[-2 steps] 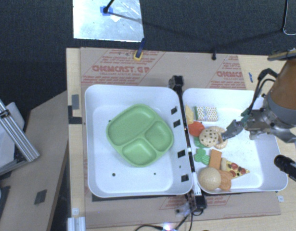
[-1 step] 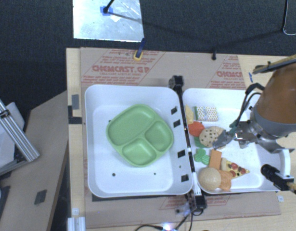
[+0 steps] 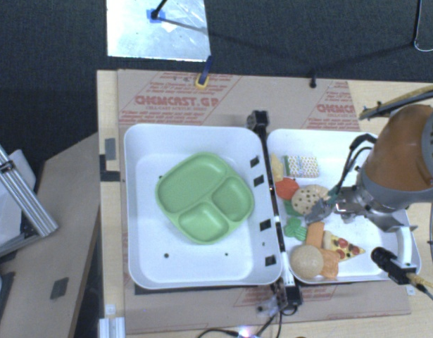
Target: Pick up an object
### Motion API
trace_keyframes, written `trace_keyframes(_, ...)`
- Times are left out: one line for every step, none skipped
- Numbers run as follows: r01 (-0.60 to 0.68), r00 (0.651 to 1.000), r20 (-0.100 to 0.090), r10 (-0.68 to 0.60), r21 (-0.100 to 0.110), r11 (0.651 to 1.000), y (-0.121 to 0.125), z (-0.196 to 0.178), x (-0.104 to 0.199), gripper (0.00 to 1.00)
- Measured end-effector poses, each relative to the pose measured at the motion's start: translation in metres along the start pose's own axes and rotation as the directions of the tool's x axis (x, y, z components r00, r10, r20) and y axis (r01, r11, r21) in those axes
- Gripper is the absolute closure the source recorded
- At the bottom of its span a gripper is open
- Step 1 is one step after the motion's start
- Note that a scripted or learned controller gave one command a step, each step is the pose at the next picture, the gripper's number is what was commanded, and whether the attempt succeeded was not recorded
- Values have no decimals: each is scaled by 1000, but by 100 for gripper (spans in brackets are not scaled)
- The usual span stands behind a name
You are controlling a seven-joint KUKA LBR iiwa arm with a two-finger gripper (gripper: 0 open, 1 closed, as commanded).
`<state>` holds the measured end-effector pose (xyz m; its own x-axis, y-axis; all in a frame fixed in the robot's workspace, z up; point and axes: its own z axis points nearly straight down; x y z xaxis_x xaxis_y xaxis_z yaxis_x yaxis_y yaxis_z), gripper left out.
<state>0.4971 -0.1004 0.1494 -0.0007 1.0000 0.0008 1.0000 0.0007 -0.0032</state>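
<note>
My gripper (image 3: 320, 213) reaches in from the right and hangs low over the right bin (image 3: 343, 141), its tips just above the toy food pile. Under and around it lie a round cookie (image 3: 309, 197), a red tomato piece (image 3: 286, 188), a green leafy piece (image 3: 295, 228), an orange carrot stick (image 3: 315, 235), a pizza slice (image 3: 343, 246), a tan bun (image 3: 307, 260) and a speckled cracker block (image 3: 301, 165). The tips sit between the cookie and the carrot stick. Nothing is visibly lifted.
The left bin (image 3: 142, 210) holds a green divided plate (image 3: 204, 196). A black divider (image 3: 267, 189) runs between the bins. The arm's orange and grey body (image 3: 403, 160) covers the right bin's far side. A foil sheet (image 3: 158, 20) lies beyond the bench.
</note>
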Motion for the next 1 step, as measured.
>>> trace_keyframes(-1,1000,-1,1,-2,1000,0,62,0,0)
